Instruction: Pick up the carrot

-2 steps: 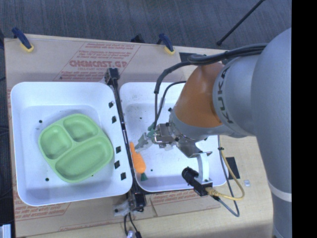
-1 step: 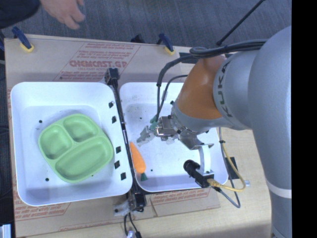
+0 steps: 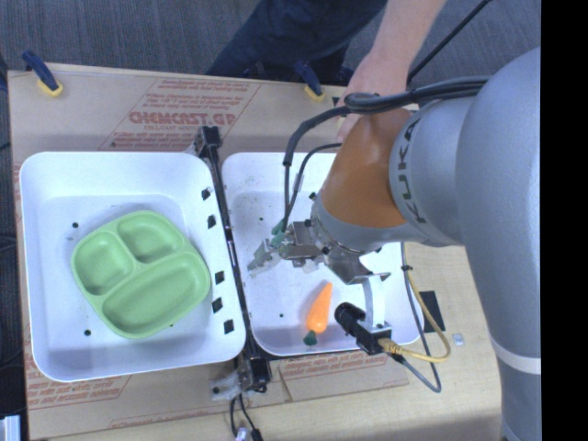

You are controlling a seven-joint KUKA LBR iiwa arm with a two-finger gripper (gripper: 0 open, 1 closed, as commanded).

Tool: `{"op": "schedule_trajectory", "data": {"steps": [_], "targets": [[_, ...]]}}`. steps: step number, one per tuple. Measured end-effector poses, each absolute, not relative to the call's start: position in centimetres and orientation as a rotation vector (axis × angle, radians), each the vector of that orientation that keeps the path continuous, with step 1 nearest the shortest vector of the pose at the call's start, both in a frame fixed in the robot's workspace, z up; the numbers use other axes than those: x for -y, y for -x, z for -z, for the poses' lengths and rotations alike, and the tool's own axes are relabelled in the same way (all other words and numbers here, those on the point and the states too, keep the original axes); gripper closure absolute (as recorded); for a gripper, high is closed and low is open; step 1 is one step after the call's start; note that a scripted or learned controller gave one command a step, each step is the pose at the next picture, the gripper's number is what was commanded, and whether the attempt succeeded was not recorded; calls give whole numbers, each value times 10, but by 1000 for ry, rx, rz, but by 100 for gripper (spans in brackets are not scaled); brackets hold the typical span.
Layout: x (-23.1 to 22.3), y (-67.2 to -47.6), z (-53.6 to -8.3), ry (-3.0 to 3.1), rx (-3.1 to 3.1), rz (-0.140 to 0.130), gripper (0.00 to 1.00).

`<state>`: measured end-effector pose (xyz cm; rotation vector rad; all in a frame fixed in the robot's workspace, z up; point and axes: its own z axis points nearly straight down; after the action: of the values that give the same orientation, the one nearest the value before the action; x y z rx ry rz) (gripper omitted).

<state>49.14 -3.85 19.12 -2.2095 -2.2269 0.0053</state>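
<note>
The orange carrot (image 3: 318, 309) with a green tip lies in the right bin (image 3: 262, 196), near its front edge, pointing front to back. My gripper (image 3: 272, 250) hangs over the middle of that bin, up and to the left of the carrot and apart from it. Nothing shows in its grasp. The grey arm with its orange band (image 3: 367, 177) covers the bin's right half.
A green divided plate (image 3: 140, 272) lies in the left bin (image 3: 50, 200). A black divider with clips (image 3: 223, 246) runs between the bins. A person's hand (image 3: 372, 73) reaches in behind the arm at the back. Cables and a black plug (image 3: 356, 324) hang just right of the carrot.
</note>
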Motion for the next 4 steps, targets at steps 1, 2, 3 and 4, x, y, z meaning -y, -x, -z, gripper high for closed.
{"op": "schedule_trajectory", "data": {"steps": [1, 2, 3, 4], "targets": [[97, -475, -91, 2212, 2225, -5, 0], [97, -476, -101, 2202, 2232, -6, 100], [156, -477, -269, 2216, 2230, 0, 100], [155, -477, -268, 2214, 2228, -1, 0]]}}
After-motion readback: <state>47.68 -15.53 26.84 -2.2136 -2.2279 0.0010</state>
